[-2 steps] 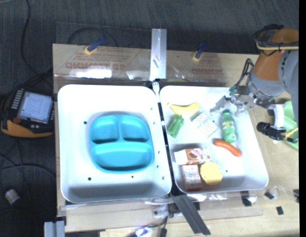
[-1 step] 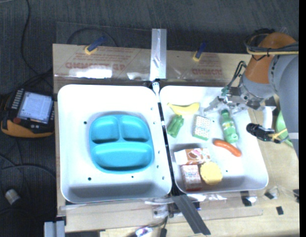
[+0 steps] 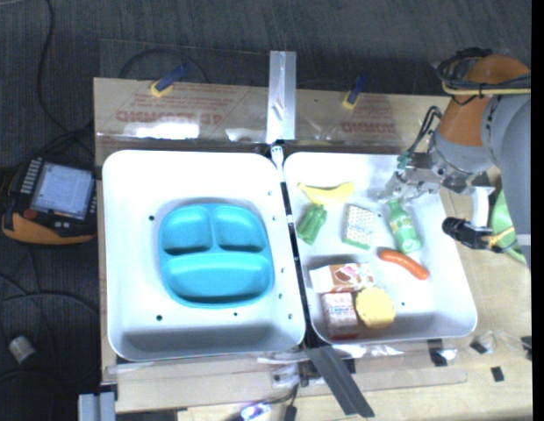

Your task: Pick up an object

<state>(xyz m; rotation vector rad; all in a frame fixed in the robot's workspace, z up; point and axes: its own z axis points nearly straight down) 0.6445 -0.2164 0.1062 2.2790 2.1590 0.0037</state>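
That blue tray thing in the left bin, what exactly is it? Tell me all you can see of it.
The blue tray is a sky-blue divided plate, smooth and slightly glossy like plastic, with rounded corners. It has three hollows: two small ones side by side at the far edge and one wide one nearer the camera. It lies flat, right side up, roughly in the middle of the left bin, resting on its floor. Nothing lies in it or touches it otherwise.

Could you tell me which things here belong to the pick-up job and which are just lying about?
Job: gripper; right bin with banana, green bottle, green pepper, carrot, patterned packet, yellow round thing.

Lying about: blue tray in left bin; handheld pendant.
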